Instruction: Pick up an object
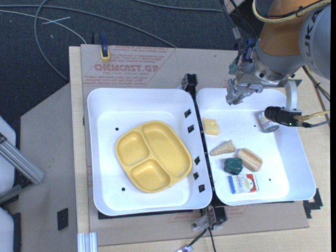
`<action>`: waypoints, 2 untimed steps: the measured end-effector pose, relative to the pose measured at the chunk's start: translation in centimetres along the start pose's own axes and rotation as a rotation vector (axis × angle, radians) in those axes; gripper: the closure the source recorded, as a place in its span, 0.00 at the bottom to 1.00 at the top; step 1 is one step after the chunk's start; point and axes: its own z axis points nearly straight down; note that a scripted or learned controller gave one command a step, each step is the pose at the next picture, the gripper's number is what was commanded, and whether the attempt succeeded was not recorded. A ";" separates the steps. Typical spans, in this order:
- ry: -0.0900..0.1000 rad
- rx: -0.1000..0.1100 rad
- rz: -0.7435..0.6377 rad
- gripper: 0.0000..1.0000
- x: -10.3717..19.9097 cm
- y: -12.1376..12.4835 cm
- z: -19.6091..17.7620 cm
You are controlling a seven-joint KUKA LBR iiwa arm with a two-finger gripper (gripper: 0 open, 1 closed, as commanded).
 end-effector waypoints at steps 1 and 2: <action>0.000 0.000 0.000 1.00 5.4 -1.2 -0.7; 0.000 0.003 0.001 1.00 10.7 -2.7 1.1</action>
